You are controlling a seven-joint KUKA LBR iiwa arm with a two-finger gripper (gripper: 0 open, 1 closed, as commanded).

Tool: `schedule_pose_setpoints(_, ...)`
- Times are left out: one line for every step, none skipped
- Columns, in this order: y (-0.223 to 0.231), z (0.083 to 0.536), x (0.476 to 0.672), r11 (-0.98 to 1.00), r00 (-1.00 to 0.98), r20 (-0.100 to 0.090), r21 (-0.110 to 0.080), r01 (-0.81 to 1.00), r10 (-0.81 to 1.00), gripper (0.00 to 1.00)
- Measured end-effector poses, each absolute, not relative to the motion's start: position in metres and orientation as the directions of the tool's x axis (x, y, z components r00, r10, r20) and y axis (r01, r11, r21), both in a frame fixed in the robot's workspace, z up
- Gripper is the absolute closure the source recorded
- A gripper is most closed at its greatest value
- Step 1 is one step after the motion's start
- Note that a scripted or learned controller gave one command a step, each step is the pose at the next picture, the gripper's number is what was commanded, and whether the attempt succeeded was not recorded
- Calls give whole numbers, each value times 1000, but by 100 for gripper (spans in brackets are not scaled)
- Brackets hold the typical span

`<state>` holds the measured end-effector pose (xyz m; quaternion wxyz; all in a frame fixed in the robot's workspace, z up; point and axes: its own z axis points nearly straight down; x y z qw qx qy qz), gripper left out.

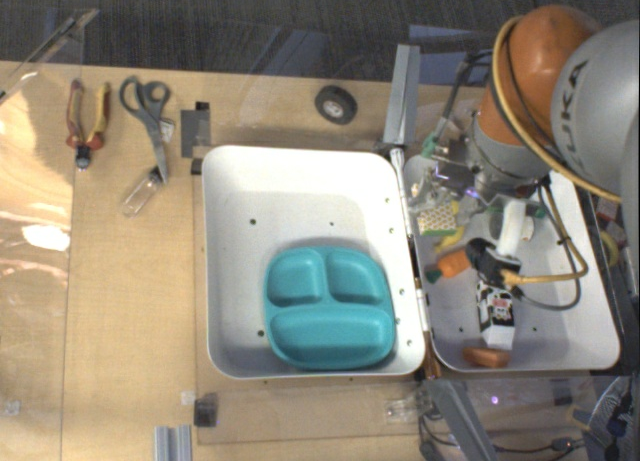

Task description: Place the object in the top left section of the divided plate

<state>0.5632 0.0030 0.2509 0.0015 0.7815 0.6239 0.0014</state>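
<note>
The arm [560, 79] runs off the right edge and covers the far part of the right bin [600, 349]. Beneath it the end effector [440, 184] is a blur among small objects too cluttered to identify.

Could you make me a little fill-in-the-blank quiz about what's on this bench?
1. The divided plate is coloured ____.
2. That plate lies in the ____ of the two white bins as the camera sees them.
3. The scissors lie on the wooden bench, ____ the bins.
4. The arm's wrist band is coloured ____.

Missing words: teal; left; outside; orange
</note>
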Motion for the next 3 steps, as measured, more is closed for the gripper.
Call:
schedule_pose_setpoints(72,265,539,-83,83,1,4,997,997,100)
schedule_pose_setpoints(146,251,533,172,-172,1,4,985,985,100)
schedule_pose_setpoints(145,251,533,172,-172,1,4,985,985,0)
